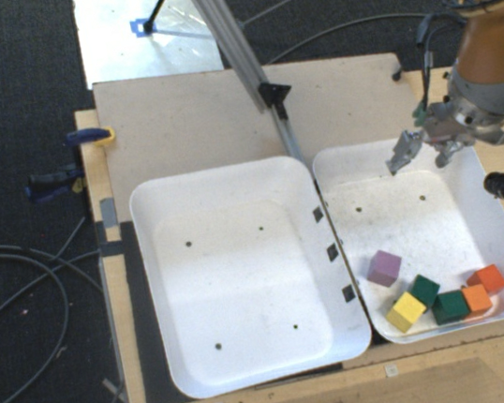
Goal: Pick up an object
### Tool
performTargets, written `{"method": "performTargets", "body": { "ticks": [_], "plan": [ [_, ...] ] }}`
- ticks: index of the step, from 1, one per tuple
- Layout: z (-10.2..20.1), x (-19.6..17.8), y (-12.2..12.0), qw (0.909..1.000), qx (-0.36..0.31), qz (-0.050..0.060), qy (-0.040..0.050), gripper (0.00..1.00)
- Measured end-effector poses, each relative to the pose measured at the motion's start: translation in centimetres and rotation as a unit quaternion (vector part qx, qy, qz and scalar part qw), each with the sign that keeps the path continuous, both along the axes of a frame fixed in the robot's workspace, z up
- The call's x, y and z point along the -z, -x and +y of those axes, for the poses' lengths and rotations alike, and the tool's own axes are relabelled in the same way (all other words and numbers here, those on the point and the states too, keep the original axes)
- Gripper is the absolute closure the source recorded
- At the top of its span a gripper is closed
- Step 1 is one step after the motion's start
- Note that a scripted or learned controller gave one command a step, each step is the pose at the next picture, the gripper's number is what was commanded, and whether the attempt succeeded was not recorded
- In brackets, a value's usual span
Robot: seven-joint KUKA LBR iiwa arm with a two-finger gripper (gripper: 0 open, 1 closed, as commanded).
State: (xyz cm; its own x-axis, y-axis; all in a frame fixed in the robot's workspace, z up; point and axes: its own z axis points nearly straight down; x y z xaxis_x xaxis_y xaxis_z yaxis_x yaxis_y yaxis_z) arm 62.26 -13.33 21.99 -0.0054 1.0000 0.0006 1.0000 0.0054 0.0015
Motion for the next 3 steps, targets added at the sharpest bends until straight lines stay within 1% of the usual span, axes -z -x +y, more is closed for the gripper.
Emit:
{"method": "performTargets", "body": {
  "ticks": [1,2,3],
  "plan": [
    [4.1,3.9,8.8,1.0000,0.001,0.005,-0.0012,0.00],
    [4.4,13.3,12.1,1.0000,0.002,0.002,-0.0005,0.00],
    [4.3,11.9,11.8,1.0000,0.001,-0.001,0.0003,1.00]
  ]
}}
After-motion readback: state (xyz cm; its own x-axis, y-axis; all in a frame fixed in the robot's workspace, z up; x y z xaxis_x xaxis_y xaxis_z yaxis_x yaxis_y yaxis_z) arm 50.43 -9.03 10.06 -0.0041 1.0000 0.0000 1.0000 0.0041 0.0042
